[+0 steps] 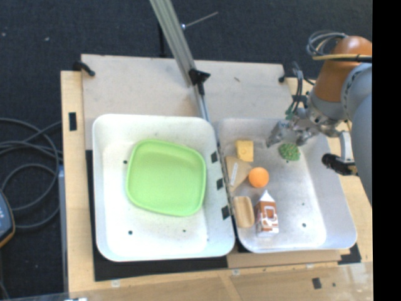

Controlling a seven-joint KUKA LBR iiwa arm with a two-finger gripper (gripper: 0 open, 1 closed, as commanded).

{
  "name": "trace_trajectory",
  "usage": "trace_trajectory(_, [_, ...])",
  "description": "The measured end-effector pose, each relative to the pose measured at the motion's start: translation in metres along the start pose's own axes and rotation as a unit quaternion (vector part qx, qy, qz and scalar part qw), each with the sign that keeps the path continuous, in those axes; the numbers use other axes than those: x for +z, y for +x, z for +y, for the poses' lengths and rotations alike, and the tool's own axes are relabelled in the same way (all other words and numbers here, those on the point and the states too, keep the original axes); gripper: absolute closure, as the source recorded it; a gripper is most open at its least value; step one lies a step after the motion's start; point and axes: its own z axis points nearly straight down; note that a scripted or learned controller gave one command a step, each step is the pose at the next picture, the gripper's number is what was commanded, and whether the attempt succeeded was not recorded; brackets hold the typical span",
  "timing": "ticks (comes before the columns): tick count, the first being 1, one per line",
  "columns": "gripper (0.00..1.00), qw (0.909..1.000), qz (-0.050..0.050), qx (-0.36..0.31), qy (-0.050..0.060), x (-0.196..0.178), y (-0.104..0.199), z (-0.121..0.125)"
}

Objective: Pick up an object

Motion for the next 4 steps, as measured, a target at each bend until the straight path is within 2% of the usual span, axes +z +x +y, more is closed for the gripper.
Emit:
trace_trajectory(1, [1.00,1.0000,0.000,0.000,0.000,-0.011,0.000,0.000])
trace_trajectory(2, [1.00,1.0000,0.000,0.000,-0.003,-0.075,0.002,0.000])
trace_trajectory(3, [1.00,1.0000,0.000,0.000,-0.001,-0.099,0.001,0.001])
trace_trajectory(4, [1.00,1.0000,0.001,-0.002,0.000,-0.098,0.059,-0.006])
